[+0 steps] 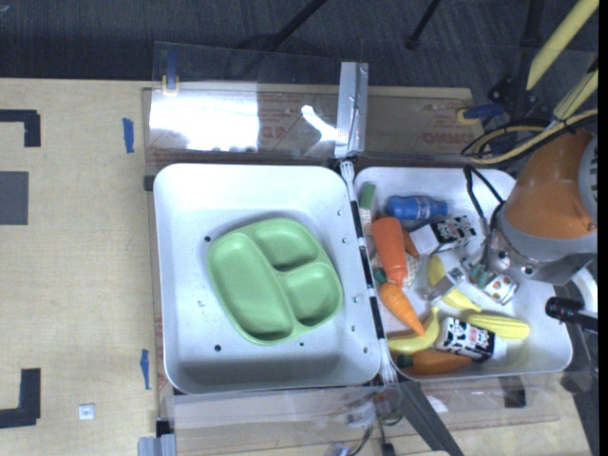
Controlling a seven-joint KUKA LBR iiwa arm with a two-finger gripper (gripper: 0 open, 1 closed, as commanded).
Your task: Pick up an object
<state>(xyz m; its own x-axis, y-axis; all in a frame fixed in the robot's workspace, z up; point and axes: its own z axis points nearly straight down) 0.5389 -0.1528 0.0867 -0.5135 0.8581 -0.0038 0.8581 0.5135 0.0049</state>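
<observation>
Right bin (pixel 541 354) holds the clutter: carrots (pixel 389 250), bananas (pixel 494 323), blue bottle (pixel 415 207), b/w carton (pixel 467 338), print unreadable. Claw (pixel 472 274) low among them; grip can't tell. Left bin (pixel 180 255): green tray (pixel 275 278).

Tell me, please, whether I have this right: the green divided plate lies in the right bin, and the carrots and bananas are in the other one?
Not quite: the camera view shows the green divided plate in the left bin, while the carrots and bananas are in the right bin.
</observation>
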